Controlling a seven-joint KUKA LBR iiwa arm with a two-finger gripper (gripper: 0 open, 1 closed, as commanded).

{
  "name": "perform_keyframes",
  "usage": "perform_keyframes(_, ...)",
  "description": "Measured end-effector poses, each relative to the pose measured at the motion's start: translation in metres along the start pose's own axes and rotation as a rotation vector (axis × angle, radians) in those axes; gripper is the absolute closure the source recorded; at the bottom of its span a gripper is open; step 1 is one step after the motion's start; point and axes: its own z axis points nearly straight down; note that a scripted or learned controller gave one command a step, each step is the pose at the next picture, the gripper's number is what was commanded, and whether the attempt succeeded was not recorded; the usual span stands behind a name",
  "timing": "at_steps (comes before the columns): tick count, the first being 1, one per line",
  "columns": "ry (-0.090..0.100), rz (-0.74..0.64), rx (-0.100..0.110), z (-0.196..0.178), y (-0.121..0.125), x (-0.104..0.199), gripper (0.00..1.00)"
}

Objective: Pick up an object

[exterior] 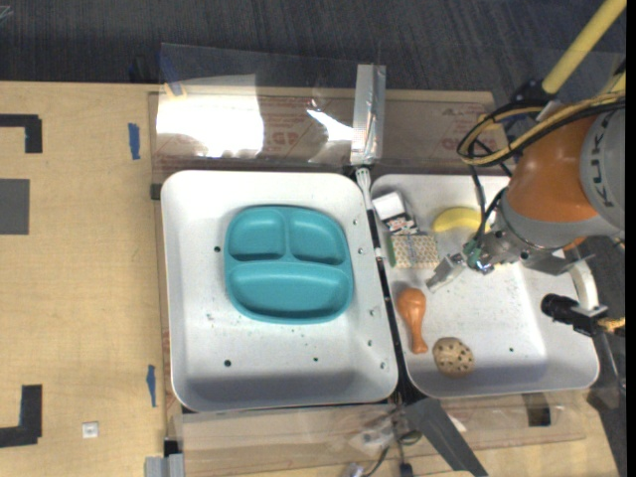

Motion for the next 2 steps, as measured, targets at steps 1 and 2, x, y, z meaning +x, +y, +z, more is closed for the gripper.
perform_keyframes(1,-0.002,0.014,-0.011,0.023,0.005,-0.005,0.0)
perform_keyframes(2,-0.002,0.202,-0.011,0.023,0.06,-0.001,0.0)
